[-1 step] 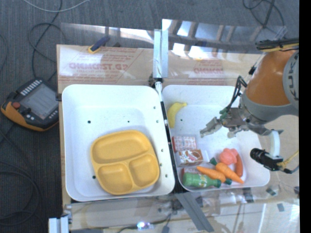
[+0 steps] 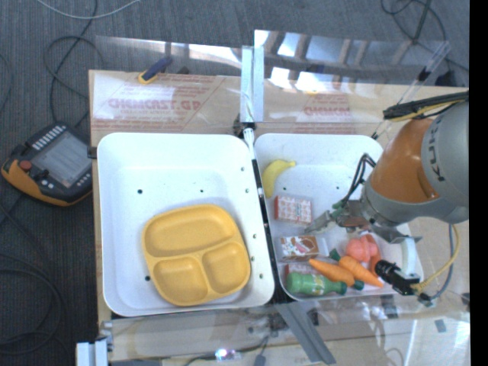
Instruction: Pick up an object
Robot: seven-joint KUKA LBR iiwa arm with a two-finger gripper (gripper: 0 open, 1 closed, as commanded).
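Likely light and stiff, the carrot point(image 2: 333, 271) lies lower right in the right bin point(image 2: 320, 147); grip its thick middle. Whether the pincer point(image 2: 335, 218) is spread, I cannot tell.

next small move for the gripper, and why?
Probably descend straight down toward the red tomato-like toy. The gripper hangs over the right bin just up and left of it, with nothing visibly between the jaws. A slight shift toward the toy first seems wise, since the carrots lie close beneath it and could get nudged.
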